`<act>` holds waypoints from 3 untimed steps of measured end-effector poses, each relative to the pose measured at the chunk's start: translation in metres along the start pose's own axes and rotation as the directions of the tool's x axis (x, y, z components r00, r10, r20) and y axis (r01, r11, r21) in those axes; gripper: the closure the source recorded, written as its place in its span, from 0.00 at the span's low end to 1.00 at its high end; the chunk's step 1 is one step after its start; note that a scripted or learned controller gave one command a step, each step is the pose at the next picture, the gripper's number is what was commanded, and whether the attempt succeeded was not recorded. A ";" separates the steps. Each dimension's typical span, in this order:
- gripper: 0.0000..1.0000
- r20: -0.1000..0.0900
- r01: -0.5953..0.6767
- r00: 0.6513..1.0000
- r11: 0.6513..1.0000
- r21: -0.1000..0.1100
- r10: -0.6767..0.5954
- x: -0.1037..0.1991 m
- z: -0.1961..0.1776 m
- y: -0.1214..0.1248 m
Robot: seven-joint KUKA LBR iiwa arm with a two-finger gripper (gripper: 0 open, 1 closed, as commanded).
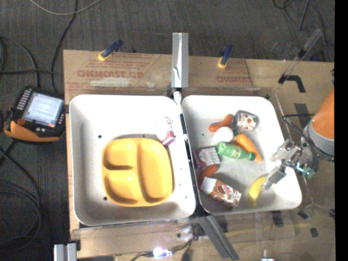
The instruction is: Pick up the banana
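The banana (256,188) lies in the right bin (270,105), near its front right corner, long axis running roughly front to back. The gripper (274,177) sits just right of it, one finger seemingly touching its upper end; the jaws look spread, holding nothing.

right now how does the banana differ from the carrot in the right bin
The banana is yellow; the carrot is orange. The banana lies near the bin's front right corner, right beside the gripper; the carrot lies nearer the middle, against the green bottle. The banana looks short and stubby; the carrot tapers to a point. Both lie flat in the right bin.
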State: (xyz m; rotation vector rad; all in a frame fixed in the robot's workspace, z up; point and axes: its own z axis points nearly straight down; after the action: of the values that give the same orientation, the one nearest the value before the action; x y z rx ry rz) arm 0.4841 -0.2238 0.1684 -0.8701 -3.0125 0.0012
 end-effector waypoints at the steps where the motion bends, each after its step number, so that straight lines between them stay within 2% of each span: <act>1: 0.00 0.011 0.120 0.993 0.993 0.001 -0.120 0.016 0.080 0.032; 2: 1.00 0.017 0.119 0.993 0.993 -0.001 -0.119 0.014 0.072 0.034; 3: 1.00 0.013 0.120 0.993 0.993 -0.002 -0.120 0.013 0.066 0.035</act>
State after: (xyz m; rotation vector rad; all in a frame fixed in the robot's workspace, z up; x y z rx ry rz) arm 0.4910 -0.1872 0.1028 -0.6905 -3.0720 0.0015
